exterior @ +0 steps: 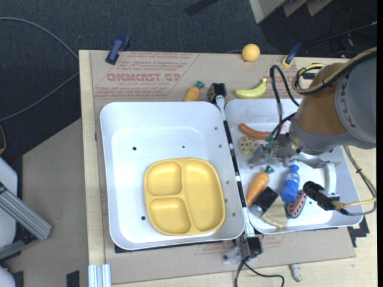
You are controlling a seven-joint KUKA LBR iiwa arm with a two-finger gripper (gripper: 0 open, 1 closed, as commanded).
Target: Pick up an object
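Observation:
My gripper [265,153] hangs low in the right bin [353,220], near its left side, below the grey and orange arm [329,109]. Just beyond it lies a reddish sausage [254,130], and a brown speckled cookie [244,143] sits to its left. A carrot [257,186] lies just in front of the gripper, with a blue bottle [291,183] to the carrot's right. A black block [266,198] and a dark studded piece [296,207] lie nearer the bin's front edge. Nothing is visibly held.
The left bin [119,130] holds a yellow divided plate [184,195]. Behind the bins on the board lie a banana [251,90], a small carrot [192,93] and an orange ball [251,52]. Cables [280,85] loop over the right bin's far edge.

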